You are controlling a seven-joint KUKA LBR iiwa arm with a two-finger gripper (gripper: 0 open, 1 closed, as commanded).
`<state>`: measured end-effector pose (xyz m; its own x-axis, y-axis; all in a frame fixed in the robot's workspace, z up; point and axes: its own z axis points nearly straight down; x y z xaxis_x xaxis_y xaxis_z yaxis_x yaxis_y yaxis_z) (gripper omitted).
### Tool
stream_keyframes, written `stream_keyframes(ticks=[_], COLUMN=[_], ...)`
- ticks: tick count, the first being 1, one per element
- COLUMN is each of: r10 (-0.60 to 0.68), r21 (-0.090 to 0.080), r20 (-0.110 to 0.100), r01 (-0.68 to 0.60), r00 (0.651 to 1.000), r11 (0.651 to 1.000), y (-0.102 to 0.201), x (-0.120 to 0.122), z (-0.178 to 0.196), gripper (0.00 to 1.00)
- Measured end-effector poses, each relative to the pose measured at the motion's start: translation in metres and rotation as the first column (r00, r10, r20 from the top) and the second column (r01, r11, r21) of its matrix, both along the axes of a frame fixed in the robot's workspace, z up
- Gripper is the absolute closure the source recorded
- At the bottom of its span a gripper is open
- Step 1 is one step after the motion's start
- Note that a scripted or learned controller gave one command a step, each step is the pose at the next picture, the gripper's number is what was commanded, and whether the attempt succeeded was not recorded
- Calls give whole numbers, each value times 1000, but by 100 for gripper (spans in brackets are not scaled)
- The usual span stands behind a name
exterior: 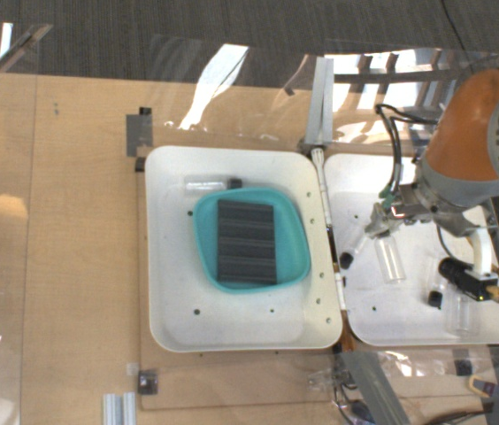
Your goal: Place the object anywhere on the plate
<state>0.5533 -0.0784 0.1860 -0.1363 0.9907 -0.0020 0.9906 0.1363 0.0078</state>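
Your claw (422, 277) hangs over the right bin (497, 333), below the grey wrist and the orange band of the arm (475, 135), which comes in from the right. From this slanted look down you cannot tell whether the claw is open or closed, and you cannot see anything held in it.

Close under the claw, a small black piece (435, 298) lies on the white floor of the right bin. A second small black piece (345, 259) sits farther left, against that bin's left wall, just beside the divide between the two bins.

Move your eye across the divide and you reach the left bin (165, 317). In its middle lies the teal plate (295, 237), a rounded square with a raised rim. The dark ribbed block (247, 242) rests flat on the plate and inside the rim. It is turned nearly square to the bin, and its grooves run across its width. It sits well apart from the claw, a whole bin away.

Just beyond the plate's far edge, a pale slim stick with a dark tip (211, 184) lies on the bin floor. It is parallel to the far wall and near the plate, though you cannot tell if it touches it.

Both bins stand side by side on the pale wooden counter (64, 264), under a clear sheet that throws bright glare along the far side.
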Motion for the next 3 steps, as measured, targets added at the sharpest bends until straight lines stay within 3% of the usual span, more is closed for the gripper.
stream_keyframes(ticks=[1, 2, 3], r10=[99, 99, 8], r21=[1, 0, 2], r20=[-1, -2, -5], r01=[-99, -99, -8], r00=[995, 995, 1000], r11=[995, 995, 1000], y=[76, 76, 119], x=[11, 11, -36], z=[17, 17, -2], gripper=[100, 0, 0])
